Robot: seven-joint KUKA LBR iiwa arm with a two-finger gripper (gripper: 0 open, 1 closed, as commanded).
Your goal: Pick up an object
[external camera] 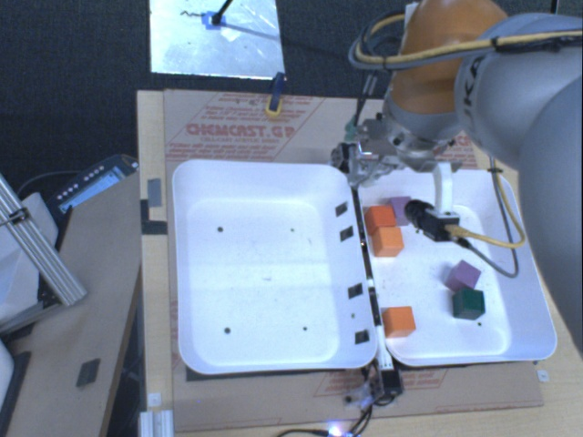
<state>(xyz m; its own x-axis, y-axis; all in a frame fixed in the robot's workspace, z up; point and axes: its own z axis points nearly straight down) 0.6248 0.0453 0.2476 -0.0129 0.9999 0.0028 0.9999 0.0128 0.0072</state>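
Observation:
In the right bin [519, 335] lie several small blocks. Two orange blocks [383, 228] sit stacked close together near the bin's left wall, with a purple block [399, 207] just behind them. Further right lie another purple block [464, 274] and a dark green block [468, 303]. A third orange block [398, 320] rests near the front left corner. My gripper [358, 165] hangs over the back left corner of the right bin, above the divide between the bins, behind and left of the orange pair. The wrist hides its tips.
The left bin [209, 198] stands beside the right one, joined by black clips [353, 262]. A yellow cable [496, 235] and a black connector [428, 218] hang over the right bin. A shiny plate [217, 25] lies behind the bench, a grey device [91, 182] to the left.

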